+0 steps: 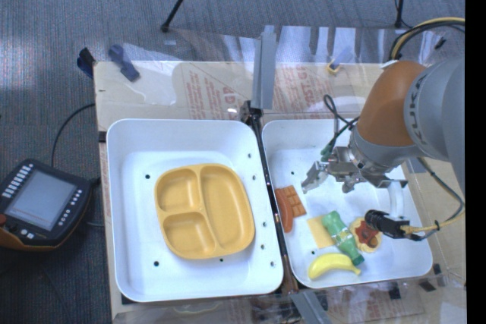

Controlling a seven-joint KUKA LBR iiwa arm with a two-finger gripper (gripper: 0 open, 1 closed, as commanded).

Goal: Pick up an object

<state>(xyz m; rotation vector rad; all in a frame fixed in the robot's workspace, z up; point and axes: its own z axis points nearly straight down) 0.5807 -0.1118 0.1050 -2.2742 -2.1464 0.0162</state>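
Toy food sits in the right bin (281, 134): a banana (332, 265) at the front, green bottle (342, 234) just behind it, and a waffle (290, 201) by the left wall. Gripper (332, 180) hovers above them, fingers apart, nothing held. Yellow tray (203, 209) in the left bin (125, 163).
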